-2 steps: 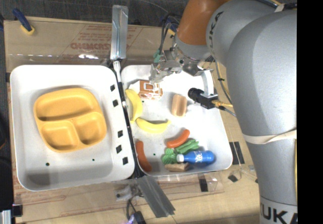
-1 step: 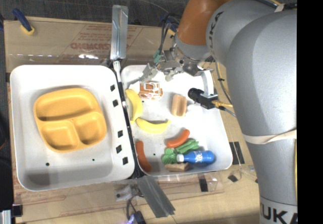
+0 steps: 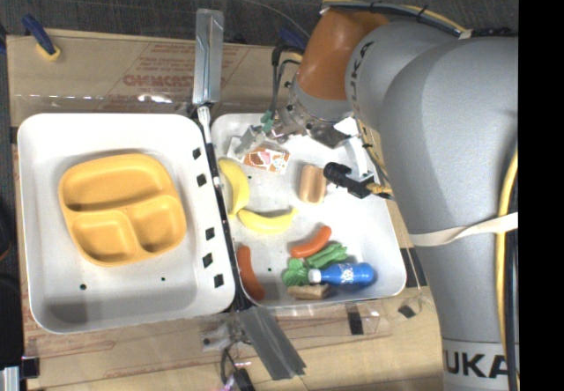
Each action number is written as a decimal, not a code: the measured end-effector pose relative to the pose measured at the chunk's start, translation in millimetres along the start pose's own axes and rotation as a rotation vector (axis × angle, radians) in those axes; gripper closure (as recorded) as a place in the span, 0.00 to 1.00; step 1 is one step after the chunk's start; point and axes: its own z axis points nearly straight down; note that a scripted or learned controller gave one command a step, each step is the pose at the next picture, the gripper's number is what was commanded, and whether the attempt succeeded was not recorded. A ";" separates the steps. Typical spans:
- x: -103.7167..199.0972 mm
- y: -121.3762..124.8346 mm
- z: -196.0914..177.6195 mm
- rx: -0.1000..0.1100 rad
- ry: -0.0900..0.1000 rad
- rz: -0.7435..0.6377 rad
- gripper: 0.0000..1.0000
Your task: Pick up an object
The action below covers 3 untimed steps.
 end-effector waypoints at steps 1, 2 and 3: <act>3.0 -9.7 16.4 0.030 0.013 0.003 0.00; -68.1 -31.8 15.2 0.030 0.010 0.065 0.00; -65.9 -31.1 5.2 0.035 0.015 0.059 1.00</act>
